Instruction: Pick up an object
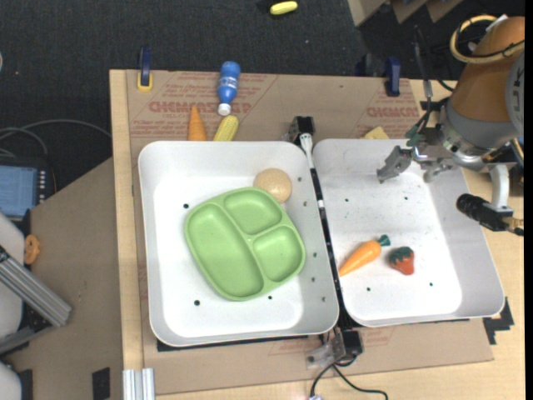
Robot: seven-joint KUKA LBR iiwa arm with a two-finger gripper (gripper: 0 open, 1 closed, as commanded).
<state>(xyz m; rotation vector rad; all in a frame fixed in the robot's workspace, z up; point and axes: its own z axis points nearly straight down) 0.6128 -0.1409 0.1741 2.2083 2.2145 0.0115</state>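
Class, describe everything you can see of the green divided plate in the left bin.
The green divided plate is a rounded, pale green tray that looks like smooth plastic, with three shallow compartments split by raised ridges. All three look bare. It lies flat and right way up, turned at a slant, on the floor of the left bin, near its middle. A beige ball sits at its far rim, touching or almost touching it; I cannot tell which.
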